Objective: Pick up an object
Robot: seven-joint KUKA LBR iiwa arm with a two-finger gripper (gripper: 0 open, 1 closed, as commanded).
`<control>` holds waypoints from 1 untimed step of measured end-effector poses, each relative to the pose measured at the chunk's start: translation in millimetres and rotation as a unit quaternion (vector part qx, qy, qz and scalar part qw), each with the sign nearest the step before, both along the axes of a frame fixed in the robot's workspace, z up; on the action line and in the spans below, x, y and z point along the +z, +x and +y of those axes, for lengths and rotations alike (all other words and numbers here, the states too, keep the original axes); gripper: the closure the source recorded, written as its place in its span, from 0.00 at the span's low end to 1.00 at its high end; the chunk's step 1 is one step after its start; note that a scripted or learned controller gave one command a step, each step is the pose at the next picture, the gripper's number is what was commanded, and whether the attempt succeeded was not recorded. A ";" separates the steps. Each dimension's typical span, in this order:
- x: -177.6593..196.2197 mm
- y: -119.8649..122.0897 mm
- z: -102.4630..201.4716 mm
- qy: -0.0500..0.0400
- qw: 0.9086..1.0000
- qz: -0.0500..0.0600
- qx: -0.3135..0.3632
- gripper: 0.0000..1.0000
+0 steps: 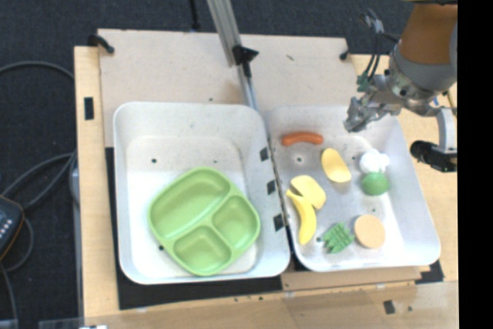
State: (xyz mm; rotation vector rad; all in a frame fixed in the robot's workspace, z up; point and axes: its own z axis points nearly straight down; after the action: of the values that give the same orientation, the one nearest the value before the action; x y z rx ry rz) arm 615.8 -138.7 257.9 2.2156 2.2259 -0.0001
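Above the right white bin's far edge, the end effector hovered, grip state unclear; descending there risked striking the rim, missing the small orange sausage.

On the counter, the divided plate lies in the left bin. In the right bin, the banana lies nearest that plate, the sausage behind it, the round cookie to its right.

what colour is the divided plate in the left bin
Light green. The divided plate shows clearly in the camera view, lying in the left bin.
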 end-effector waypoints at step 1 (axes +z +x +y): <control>5.9 6.8 48.8 0.001 1.000 -0.001 0.001 1.00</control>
State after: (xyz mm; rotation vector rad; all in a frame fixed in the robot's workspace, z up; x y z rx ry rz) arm 622.7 -90.0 263.7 2.2123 2.2281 0.0039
